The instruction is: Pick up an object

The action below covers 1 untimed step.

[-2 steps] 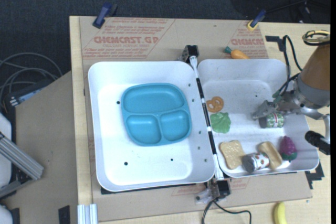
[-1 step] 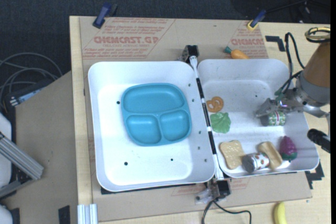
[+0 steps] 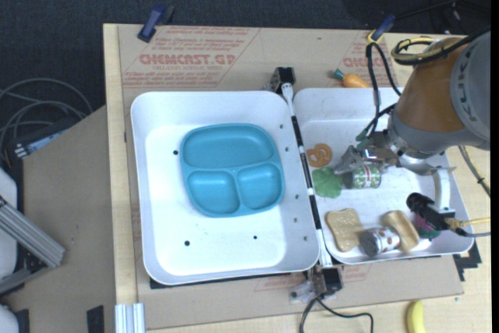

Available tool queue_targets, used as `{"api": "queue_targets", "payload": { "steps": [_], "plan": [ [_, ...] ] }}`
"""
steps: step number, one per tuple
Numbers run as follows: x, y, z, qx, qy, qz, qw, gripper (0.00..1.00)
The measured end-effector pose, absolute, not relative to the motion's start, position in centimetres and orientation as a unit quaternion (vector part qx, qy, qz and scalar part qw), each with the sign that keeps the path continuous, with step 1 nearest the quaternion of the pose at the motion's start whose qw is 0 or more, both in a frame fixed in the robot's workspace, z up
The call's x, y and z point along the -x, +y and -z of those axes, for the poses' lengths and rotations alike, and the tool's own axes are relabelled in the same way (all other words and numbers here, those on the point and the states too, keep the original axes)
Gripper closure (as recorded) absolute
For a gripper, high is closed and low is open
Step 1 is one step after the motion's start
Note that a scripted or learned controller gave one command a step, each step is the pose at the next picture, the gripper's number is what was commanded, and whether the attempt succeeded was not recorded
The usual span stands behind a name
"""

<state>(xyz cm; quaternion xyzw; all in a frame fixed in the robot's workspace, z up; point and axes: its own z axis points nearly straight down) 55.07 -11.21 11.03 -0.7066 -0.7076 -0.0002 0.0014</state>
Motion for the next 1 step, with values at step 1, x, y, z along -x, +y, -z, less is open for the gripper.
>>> {"api": "queue_targets", "payload": {
  "steps": [1],
  "plan": [
    [-56.72,-3.78,-18.51,0.706,-0.708,0.0009,0.0,1.0]
  ]
}}
